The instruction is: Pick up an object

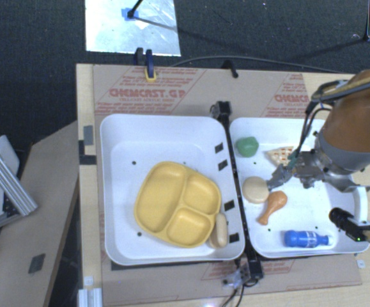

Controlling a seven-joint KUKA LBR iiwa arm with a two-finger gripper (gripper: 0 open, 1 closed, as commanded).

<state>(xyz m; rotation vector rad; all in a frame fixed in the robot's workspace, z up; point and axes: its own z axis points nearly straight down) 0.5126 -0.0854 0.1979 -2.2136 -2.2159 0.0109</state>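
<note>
Several objects are seen in the right bin [300, 251]: nearest a bottle [307, 238], then a drumstick [273, 206], a bun [255, 189] and, farthest, a green ball [247, 146]. The gripper [282, 174], parted and empty, is poised above the bun; a descent and closing are called for next.

Gripper [280, 176] hangs over the right bin [338, 248]. Beige bun [255, 189] just left of it, orange drumstick [272, 206] just below, green ball [246, 146] above-left, blue bottle [305, 238] further below.
</note>
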